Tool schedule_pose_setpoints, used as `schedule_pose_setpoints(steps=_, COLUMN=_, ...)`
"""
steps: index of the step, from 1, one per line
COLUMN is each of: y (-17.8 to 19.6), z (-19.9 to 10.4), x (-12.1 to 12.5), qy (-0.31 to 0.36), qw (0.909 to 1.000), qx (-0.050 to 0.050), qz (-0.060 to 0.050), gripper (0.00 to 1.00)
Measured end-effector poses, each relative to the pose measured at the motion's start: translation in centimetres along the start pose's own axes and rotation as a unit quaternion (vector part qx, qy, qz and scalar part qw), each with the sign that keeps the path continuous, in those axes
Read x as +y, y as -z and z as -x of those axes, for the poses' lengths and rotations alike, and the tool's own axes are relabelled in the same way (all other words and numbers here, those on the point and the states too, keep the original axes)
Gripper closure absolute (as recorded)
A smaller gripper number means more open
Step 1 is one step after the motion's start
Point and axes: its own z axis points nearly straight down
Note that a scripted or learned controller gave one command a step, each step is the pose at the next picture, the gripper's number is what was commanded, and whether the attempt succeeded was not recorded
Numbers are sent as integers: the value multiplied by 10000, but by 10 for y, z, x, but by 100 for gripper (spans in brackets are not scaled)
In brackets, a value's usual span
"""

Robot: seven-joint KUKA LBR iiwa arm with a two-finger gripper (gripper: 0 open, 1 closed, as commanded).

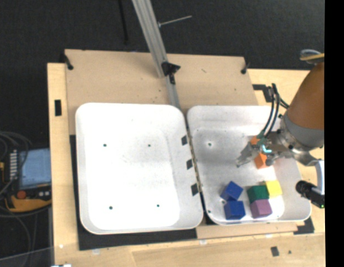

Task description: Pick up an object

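Note:
My gripper (pixel 260 151) hangs over the middle right of the right bin (pixel 216 121), below the grey wrist and its orange band. A small orange block (pixel 261 161) shows directly beneath it, partly covered by the gripper's body; whether it is gripped or lying on the bin floor is unclear. Near the bin's front edge lie two blue blocks (pixel 232 191) (pixel 234 209), a green block (pixel 258 193), a yellow block (pixel 274 188) and a purple block (pixel 261 207).
The left bin (pixel 133 160) stands beside the right one, with small clips along their shared edge. A slanted metal rail (pixel 155 43) rises from the bench behind the bins. A blue device with cables (pixel 33 171) lies off the bench's left side.

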Motion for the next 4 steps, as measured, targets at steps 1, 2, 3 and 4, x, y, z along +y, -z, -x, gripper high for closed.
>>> schedule_pose_setpoints(steps=1, y=2, z=0, x=1, qy=-13, qw=10000, qx=-6, qz=23, gripper=0)
schedule_pose_setpoints(steps=2, y=-55, z=-8, x=4, qy=-38, qw=10000, qx=-7, qz=-9, gripper=0)
schedule_pose_setpoints(steps=3, y=-97, z=-7, x=2, qy=-25, qw=10000, qx=-10, qz=-5, gripper=0)
schedule_pose_setpoints(steps=4, y=-119, z=-5, x=3, qy=-29, qw=10000, qx=-19, qz=26, gripper=0)
